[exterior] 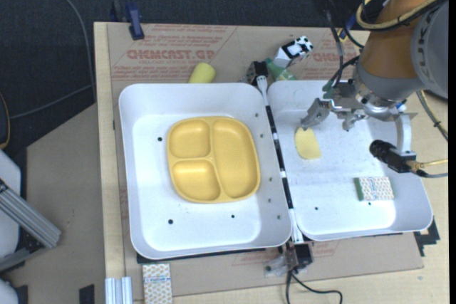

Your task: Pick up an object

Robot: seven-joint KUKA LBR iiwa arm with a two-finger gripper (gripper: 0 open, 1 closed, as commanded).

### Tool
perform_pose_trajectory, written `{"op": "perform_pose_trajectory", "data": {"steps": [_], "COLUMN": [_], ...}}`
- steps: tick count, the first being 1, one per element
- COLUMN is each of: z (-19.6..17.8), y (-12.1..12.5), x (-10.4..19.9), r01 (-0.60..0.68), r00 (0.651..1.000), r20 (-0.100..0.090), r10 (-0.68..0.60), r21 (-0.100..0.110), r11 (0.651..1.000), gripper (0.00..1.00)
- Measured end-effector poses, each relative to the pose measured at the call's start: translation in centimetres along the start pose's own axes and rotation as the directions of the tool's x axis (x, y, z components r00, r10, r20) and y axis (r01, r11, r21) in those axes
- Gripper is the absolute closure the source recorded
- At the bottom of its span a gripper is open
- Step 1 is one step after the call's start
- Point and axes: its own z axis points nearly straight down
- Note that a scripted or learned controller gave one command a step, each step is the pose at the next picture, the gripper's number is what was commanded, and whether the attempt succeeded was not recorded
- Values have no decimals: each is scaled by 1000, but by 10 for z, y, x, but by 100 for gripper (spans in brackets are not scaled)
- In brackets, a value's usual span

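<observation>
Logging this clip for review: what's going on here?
A robot arm reaches in from the right over the right bin. Its end effector hangs open just above a yellow piece on that bin's floor, with nothing between the fingers. A small patterned pad lies nearer the bin's right side. The left bin holds a yellow divided plate. No pickup has happened yet.

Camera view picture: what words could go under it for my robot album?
Robot arm's claw hovers above a small yellow piece in the right bin; a yellow divided plate sits in the left bin.
</observation>
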Motion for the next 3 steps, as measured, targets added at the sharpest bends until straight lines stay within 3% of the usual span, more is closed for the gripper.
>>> {"op": "perform_pose_trajectory", "data": {"steps": [1, 2, 3], "z": [64, 85, 74], "y": [5, -10, -9], "x": [-10, -1, 0], "r01": [-2, -2, -3], "r00": [1000, 1000, 1000], "r20": [0, 0, 0], "r10": [2, 2, 3], "r21": [1, 1, -3], "r11": [1000, 1000, 1000], "gripper": [0, 0, 100]}}
